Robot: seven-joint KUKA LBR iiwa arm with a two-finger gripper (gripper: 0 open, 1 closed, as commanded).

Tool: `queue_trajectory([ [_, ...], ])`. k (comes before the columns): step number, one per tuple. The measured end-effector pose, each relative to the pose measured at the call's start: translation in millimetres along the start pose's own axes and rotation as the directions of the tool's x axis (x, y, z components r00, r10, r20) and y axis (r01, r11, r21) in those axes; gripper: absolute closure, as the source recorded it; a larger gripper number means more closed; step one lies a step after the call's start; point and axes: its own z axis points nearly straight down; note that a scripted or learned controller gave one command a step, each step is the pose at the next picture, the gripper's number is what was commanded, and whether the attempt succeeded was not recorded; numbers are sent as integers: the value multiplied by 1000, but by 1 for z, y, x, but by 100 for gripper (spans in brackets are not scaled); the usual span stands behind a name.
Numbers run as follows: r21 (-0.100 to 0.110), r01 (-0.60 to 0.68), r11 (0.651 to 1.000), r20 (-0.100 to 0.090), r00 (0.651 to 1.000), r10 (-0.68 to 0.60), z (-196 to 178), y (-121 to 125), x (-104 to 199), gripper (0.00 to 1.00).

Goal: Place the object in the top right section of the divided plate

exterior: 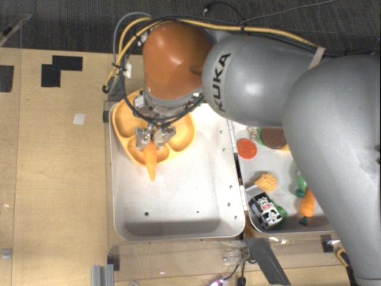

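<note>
An orange divided plate (123,124) lies at the back left of the left bin (190,201), largely covered by the arm's wrist. My gripper (151,140) hangs over the plate's front part, its two metal fingers (143,138) pointing down. An orange carrot-shaped object (150,159) sits between the fingertips, its thick end in the gripper and its tip pointing toward the bin's front, past the plate's rim. The gripper is shut on this carrot. The plate's right sections are partly hidden by the wrist.
The right bin (262,225) holds a red disc (247,149), a brown round item (274,138), a yellow corn-like toy (265,180), a black-and-white box (265,211), and an orange and green toy (305,198). The big grey arm covers the right side.
</note>
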Motion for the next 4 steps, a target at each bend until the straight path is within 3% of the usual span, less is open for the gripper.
queue_trajectory([
  [1,-4,-4,1000,5,1000,4,-7,0,-1,100],
  [2,-13,371,929,-4,929,-371,-12,-8,-9,100],
  [3,-13,146,989,-8,989,-146,-17,-7,4,100],
  [4,-10,147,989,-8,989,-147,-18,-8,4,0],
])
